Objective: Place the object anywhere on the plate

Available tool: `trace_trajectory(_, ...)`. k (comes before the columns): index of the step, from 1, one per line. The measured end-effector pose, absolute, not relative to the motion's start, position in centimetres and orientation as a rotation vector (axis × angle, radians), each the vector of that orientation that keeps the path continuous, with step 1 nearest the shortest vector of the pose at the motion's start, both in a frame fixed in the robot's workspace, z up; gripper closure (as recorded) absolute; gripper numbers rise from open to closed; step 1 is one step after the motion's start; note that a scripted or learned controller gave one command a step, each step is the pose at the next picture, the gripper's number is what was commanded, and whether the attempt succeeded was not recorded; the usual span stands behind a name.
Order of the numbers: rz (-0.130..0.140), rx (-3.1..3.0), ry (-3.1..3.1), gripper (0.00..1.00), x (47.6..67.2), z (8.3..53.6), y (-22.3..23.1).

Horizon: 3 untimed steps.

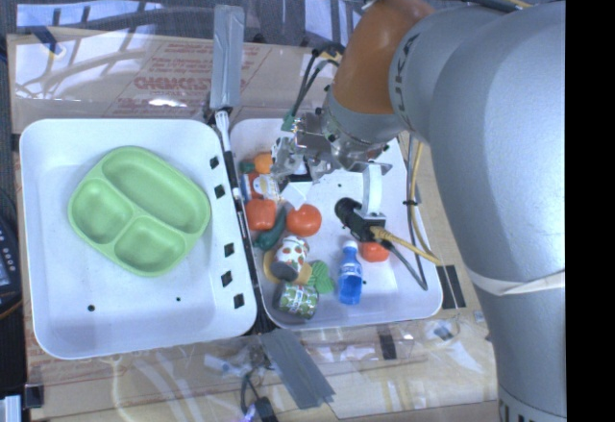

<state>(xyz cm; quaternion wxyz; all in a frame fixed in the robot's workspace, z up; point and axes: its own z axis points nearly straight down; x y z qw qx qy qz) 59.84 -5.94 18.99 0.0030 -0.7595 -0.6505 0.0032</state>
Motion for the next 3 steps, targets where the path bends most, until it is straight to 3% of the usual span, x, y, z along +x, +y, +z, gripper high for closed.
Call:
trace_trajectory(1, 0.004, -2.354, -2.075, 1.00, 63.6, 19.0, 2.0)
trace_trajectory(2, 0.004, -2.355, -2.074, 0.00, 63.6, 19.1, 2.0)
trace_trajectory(3, 0.008, -2.122, -2.311, 0.00, 58.4, 19.1, 8.0)
